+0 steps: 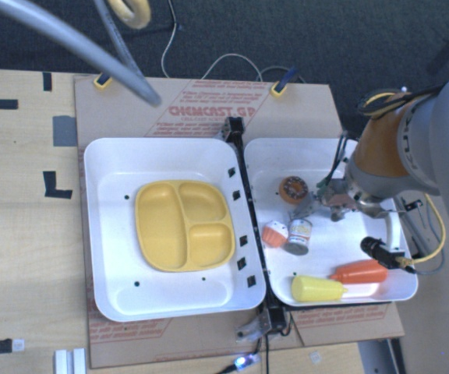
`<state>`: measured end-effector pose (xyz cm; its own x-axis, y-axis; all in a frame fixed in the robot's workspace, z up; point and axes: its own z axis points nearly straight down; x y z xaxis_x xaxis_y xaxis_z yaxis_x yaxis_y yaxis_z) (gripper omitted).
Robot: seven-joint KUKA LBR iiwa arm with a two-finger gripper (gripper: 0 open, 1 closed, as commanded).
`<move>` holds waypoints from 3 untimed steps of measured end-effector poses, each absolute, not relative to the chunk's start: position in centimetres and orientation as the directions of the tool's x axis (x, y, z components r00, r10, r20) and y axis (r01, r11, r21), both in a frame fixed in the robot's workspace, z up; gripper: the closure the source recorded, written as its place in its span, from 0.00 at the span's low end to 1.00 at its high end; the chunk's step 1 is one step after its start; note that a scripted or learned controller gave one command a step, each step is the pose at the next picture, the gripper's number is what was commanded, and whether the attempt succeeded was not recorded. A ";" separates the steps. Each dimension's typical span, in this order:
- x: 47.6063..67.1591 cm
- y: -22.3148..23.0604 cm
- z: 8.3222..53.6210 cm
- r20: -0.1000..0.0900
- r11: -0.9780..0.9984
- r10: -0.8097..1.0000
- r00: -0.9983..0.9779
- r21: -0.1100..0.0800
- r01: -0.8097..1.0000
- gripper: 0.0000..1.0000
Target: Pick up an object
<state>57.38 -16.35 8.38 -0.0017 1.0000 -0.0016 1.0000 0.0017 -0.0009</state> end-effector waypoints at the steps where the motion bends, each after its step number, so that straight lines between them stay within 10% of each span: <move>1: 57.5 -16.4 9.6 -0.003 0.002 1.000 -0.002 0.003 1.000 1.00; 3: 58.3 -15.6 18.9 -0.001 0.002 1.000 -0.002 0.003 1.000 1.00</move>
<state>58.26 -15.61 18.92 -0.0024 1.0000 -0.0007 1.0000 0.0024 0.0027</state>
